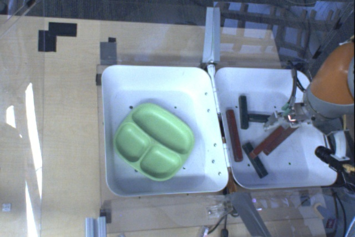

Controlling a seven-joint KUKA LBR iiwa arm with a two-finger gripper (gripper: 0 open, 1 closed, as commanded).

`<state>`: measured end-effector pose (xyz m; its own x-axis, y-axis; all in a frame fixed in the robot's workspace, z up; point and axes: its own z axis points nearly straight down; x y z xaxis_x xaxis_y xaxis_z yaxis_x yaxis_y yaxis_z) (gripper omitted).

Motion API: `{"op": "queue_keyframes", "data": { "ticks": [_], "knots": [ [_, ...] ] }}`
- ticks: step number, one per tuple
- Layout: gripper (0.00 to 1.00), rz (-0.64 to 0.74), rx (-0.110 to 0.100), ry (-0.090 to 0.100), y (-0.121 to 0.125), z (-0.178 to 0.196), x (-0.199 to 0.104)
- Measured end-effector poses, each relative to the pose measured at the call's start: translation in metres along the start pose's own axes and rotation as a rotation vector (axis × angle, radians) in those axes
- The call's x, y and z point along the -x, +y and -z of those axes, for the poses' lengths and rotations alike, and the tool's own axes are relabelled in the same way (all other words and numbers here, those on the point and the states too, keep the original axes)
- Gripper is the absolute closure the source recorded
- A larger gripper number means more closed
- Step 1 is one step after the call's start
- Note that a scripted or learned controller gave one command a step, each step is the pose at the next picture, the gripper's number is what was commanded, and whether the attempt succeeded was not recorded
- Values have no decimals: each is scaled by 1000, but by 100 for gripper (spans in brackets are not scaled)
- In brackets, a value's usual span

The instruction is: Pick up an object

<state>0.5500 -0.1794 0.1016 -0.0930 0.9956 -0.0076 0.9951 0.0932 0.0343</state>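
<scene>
The right bin (310,172) holds several small pieces. A long dark red bar (233,135) lies along its left wall. A black stick (243,112) lies beside the bar, with a black T-shaped piece (257,117) to its right. A shorter dark red block (275,141) lies slanted in the middle, and a black block (255,160) rests near the front. My gripper (284,117) reaches in from the right, low over the bin, just above the upper end of the shorter red block and right of the T-shaped piece.
The left bin (111,175) holds a green divided plate (154,141). A metal divider (211,36) stands behind the seam between the bins. The arm's orange band (334,77) hangs over the right bin's right edge.
</scene>
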Motion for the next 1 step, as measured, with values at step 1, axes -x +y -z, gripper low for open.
{"op": "queue_keyframes", "data": {
  "ticks": [1],
  "knots": [
    [100, 1, 18, -13, 5, 14, 3]
  ]
}}
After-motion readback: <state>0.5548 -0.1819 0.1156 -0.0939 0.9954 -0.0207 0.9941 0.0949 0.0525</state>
